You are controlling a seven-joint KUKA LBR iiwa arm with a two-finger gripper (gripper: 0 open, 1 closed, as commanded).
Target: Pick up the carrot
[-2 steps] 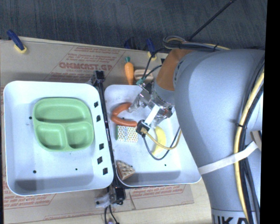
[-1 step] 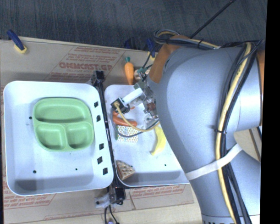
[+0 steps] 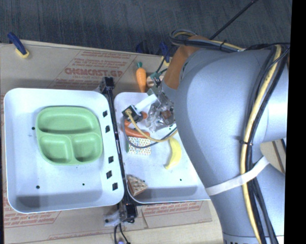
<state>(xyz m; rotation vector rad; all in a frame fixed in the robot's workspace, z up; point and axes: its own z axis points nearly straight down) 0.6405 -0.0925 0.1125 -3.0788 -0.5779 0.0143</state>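
So the big grey arm [image 3: 228, 121] reaches in from the right and covers most of the right bin [image 3: 155, 191], with the gripper [image 3: 156, 114] down low over the upper middle of that bin. Honestly can't tell whether the pincer is wide, narrow or holding anything, it's just a cluster of metal and cables from this angle. The carrot [image 3: 140, 78] isn't in either bin: it's lying on the cardboard [image 3: 85, 66] just past the top edge of the right bin, orange body with the green tip pointing away, near the arm's orange band [image 3: 179, 60]. Inside the right bin there's a banana [image 3: 174, 154] by the arm, something orange and red under the gripper, and a brownish wedge [image 3: 136, 184] at the near-left corner. Left bin [image 3: 20, 179] holds a green divided tray [image 3: 70, 134].
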